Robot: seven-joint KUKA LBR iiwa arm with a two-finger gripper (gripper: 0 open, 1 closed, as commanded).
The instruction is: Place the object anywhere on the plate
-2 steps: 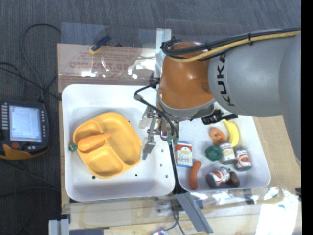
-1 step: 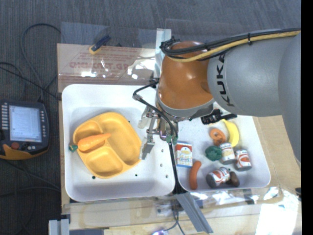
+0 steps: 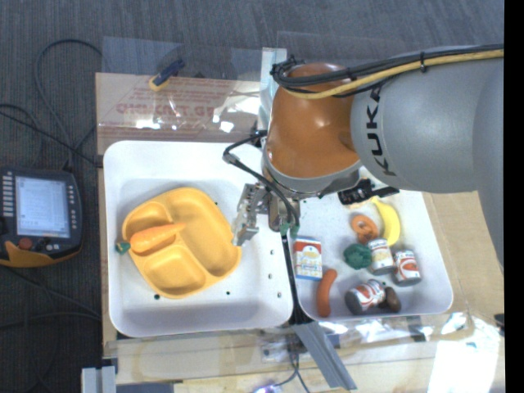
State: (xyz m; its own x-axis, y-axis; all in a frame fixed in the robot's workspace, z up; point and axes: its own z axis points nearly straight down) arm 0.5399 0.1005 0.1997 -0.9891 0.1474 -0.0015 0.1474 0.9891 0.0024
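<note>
A grey arm with an orange band reaches in from the right, and its gripper [image 3: 260, 216] hangs over the inner edge of the left bin [image 3: 164, 155], just right of a yellow divided plate [image 3: 192, 256]. The fingers [image 3: 245, 223] point downward with a gap between them and nothing visible held there, so they appear open and empty. A carrot [image 3: 151, 237] already lies in the plate's upper compartment. The right bin [image 3: 434, 252] holds the other things: a small red and white carton [image 3: 308, 259] just beside the dividing wall, a sausage [image 3: 326, 292] below it, a banana [image 3: 388, 222], an orange piece of toy food [image 3: 361, 224], a green lump [image 3: 357, 255], two small cans [image 3: 394, 260] and a dark jar [image 3: 370, 295]. If the carrot is the intended object, the task looks done; otherwise a pick is still needed. The risk is that the fingers, close to the plate's rim, could nudge or tip the plate and roll the carrot out. The packed right bin could also cause a missed or double grasp. A handheld controller [image 3: 39, 217] rests off the bench at far left.
</note>
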